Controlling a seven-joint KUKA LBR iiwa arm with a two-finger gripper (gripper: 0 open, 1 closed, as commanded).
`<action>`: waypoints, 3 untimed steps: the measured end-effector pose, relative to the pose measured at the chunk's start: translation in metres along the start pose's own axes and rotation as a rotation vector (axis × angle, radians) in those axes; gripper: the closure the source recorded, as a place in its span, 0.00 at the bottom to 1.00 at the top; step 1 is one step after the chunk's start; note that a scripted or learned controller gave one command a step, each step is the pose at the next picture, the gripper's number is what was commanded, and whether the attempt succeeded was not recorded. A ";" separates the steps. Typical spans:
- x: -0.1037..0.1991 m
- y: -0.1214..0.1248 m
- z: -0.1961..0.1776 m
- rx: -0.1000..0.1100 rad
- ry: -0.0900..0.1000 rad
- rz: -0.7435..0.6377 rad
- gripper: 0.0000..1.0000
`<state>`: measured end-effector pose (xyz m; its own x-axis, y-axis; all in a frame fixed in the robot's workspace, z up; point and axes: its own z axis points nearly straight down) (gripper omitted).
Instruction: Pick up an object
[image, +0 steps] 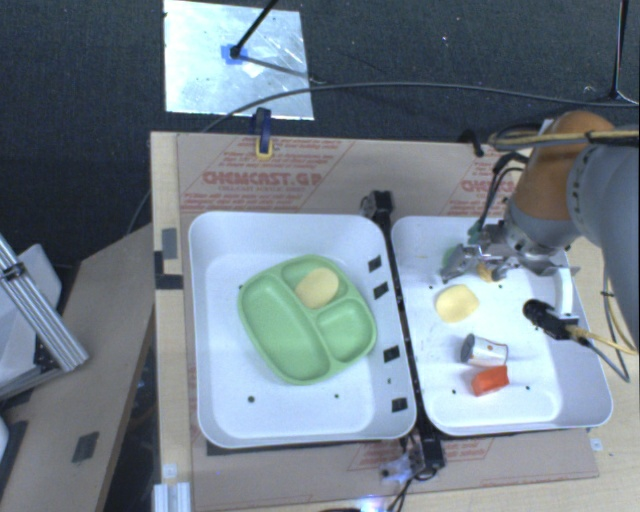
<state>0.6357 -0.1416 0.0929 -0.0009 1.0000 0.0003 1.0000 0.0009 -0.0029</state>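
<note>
Reaching in from the right, the grey arm (600, 190) with its orange band bends down over the right bin (585, 405), and its pincer (478, 260) sits low over the far part of that bin, near the wall shared with the left bin (225, 405); how far the pincer is open cannot be told from this slanted look down, nor whether it has hold of anything. Three loose things lie on the white floor of the right bin, all nearer the camera than the pincer. A pale yellow lump (456, 302) lies just beside the pincer on its near side, though whether the two touch cannot be told. Nearer still, a small silver cup (484, 350) lies tipped on its side, and an orange block (489, 380) lies just beside it, close to the bin's near wall. The left bin carries a green divided plate (285, 345), set at an angle, with one long compartment and two smaller ones; a second yellow lump (318, 287) rests in the farther of the two small compartments. Both bins stand side by side on the desk (300, 175), which is covered by a brown sheet with red lettering, and a blue clamp (262, 130) grips the far edge of that sheet
</note>
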 end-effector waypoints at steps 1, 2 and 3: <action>0.000 0.002 0.005 -0.005 -0.002 -0.001 0.00; -0.001 0.001 -0.005 -0.003 -0.002 0.000 1.00; 0.002 -0.002 -0.068 -0.010 -0.002 -0.001 1.00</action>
<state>0.6342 -0.1397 0.1613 -0.0018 1.0000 -0.0012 1.0000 0.0018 0.0071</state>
